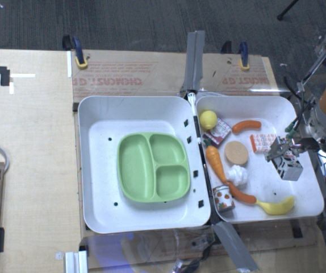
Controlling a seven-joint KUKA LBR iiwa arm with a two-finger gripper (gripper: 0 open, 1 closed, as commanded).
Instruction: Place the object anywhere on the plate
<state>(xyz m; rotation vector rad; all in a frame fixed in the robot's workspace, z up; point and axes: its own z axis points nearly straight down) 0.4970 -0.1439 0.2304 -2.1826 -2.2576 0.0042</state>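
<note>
The green three-compartment plate [153, 166] is seen lying flat in the middle of the left bin [95, 152], well apart from the gripper [281, 153], across the divide between the bins and towards the view's left. The gripper is lowered over the right-hand part of the right bin [276, 108], and whether it is spread or closed cannot be told from this angle; nothing can be made out as held in it. A small grey block [291, 169] is seen just beside the gripper on its near side, and whether the two touch cannot be told. A red-and-white packet [260, 143] lies just beside the gripper towards the plate, and a round tan disc [236, 152] is found beyond that. An orange sausage [246, 126] is laid farther back from the gripper, with a purple packet [218, 132] and a lemon [208, 119] beyond it near the bin's far left corner. A carrot [213, 160] is set along the wall nearest the plate. A crumpled white item [237, 176], a second sausage [242, 195] and a small printed can [223, 198] are gathered nearer the front, on the plate's side of the gripper. A banana [276, 206] is placed at the front wall, near the gripper's front side.
</note>
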